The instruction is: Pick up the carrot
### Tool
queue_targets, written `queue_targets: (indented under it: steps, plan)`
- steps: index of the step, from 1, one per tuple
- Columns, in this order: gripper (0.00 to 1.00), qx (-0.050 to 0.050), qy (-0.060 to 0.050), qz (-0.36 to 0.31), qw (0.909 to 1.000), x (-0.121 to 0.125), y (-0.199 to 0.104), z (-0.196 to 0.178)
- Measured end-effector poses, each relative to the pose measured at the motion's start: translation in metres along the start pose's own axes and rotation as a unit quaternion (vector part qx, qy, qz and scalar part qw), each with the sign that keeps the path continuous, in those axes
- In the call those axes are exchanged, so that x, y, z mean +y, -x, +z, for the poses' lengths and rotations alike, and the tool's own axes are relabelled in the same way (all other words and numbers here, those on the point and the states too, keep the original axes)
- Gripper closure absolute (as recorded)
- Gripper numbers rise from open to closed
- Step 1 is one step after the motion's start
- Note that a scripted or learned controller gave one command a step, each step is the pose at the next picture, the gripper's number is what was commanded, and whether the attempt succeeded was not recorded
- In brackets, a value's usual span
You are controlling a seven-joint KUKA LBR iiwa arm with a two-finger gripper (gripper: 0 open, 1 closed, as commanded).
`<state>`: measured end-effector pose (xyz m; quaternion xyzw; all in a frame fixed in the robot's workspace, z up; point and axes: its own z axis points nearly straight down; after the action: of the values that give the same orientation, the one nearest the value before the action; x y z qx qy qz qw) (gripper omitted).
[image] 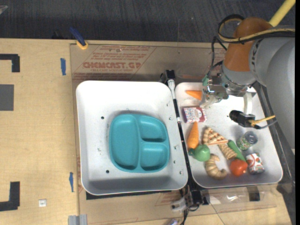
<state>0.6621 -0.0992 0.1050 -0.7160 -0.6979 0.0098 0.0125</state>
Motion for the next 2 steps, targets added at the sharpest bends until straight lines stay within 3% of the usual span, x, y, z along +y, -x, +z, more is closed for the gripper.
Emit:
queue_targets:
  steps: [1, 2]
  plan:
    - [0.0, 0.001, 0.001, 0.0, 1.0, 0.0, -0.001, 0.0]
    - [0.0, -0.002, 0.017, 0.044, 0.9989, 0.007, 0.058, 0.018]
